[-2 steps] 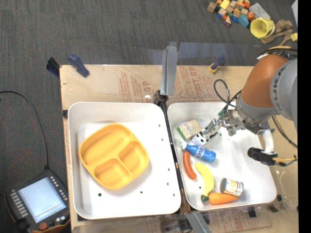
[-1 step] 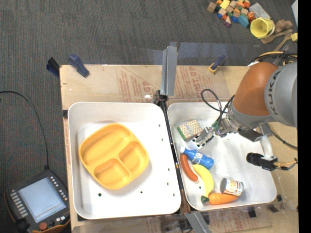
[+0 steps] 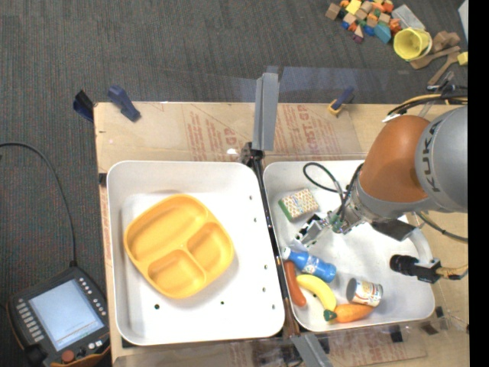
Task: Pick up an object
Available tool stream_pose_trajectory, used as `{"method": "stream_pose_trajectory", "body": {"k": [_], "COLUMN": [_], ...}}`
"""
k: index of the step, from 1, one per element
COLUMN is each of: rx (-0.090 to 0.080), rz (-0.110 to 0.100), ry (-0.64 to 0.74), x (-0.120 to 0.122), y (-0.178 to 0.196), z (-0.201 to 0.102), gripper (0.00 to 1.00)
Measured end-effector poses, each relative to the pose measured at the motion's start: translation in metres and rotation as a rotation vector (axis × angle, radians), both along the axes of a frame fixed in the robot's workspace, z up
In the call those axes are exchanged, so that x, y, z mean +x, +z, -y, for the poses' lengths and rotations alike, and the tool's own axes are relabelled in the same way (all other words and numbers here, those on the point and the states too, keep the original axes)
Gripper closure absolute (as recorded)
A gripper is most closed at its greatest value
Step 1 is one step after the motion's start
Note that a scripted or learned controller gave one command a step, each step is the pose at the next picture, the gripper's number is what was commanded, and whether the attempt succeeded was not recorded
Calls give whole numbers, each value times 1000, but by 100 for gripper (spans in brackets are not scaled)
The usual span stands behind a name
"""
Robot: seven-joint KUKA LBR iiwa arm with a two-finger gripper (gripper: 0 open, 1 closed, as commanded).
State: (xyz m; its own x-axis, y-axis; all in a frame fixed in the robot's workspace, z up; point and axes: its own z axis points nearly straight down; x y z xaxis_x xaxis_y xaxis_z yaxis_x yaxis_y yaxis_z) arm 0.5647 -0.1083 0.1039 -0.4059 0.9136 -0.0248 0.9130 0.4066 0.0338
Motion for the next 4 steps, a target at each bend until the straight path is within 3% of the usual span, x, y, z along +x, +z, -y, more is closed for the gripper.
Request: {"method": "stream_pose_trajectory", "body": {"k": [1,2,3,4], "rx": [-2,0,6,9], "rz": [2,-19,-20,-17], "ry": [123,257,105,107], "x": [-47,43,86,87], "y": [-1,-1,-1,9], "z": [-15,1,1,-1], "gripper": [0,0,0,100]}}
